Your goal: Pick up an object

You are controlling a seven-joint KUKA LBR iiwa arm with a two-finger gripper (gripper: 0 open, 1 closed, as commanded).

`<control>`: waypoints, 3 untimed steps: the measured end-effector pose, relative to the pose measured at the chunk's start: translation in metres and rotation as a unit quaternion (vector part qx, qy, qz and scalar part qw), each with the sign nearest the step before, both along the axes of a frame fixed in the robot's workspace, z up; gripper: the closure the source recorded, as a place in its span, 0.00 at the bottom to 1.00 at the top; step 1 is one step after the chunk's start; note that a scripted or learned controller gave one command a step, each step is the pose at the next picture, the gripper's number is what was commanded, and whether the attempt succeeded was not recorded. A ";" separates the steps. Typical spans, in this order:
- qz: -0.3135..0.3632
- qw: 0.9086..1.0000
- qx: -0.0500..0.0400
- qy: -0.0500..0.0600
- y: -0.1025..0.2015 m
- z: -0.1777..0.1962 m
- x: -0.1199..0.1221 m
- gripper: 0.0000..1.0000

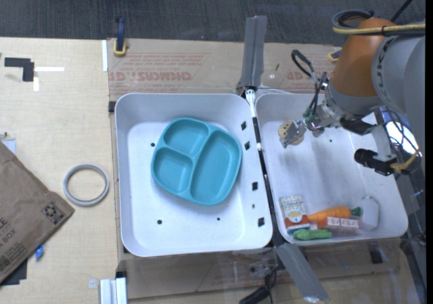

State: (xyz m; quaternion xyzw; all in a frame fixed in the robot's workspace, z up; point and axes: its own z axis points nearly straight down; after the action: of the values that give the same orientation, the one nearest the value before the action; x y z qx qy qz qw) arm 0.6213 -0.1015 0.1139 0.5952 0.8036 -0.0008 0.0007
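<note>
**Arm over the right bin, objects bunched at its near edge**

Nearest the camera, along the front wall of the right bin, lies a cluster of small items at about 5 o'clock in the frame. A small white carton with a printed face sits at the cluster's 9 o'clock end. Just beside it, toward 3 o'clock, an orange carrot toy lies on its side, with a green pod-shaped piece touching the bin's front edge below it. A flat red-and-white packet rests just under the carrot, and a pale, rounded white object sits at the cluster's 3 o'clock end.

On the bench at 8 o'clock, well apart from the bins, a grey tape ring lies flat beside a brown cardboard box.

Farther back, the left bin holds a teal divided plate with three compartments, lying flat near the bin's centre.

Farther still, at about 2 o'clock, the gripper hangs over the back part of the right bin, well apart from the cluster. Whether its hand is spread or pressed together cannot be told from this angle. The grey arm with its orange band reaches in from 3 o'clock.
</note>
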 end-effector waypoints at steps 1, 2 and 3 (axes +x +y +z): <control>0.049 0.999 0.000 -0.001 -0.075 0.066 -0.031 0.00; 0.103 0.995 0.000 -0.001 0.035 0.078 -0.007 0.00; 0.099 0.995 0.000 -0.001 -0.002 0.059 0.001 0.00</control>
State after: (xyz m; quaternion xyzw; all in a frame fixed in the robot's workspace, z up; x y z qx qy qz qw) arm 0.6225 -0.1032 0.1732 0.5126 0.8586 -0.0004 0.0013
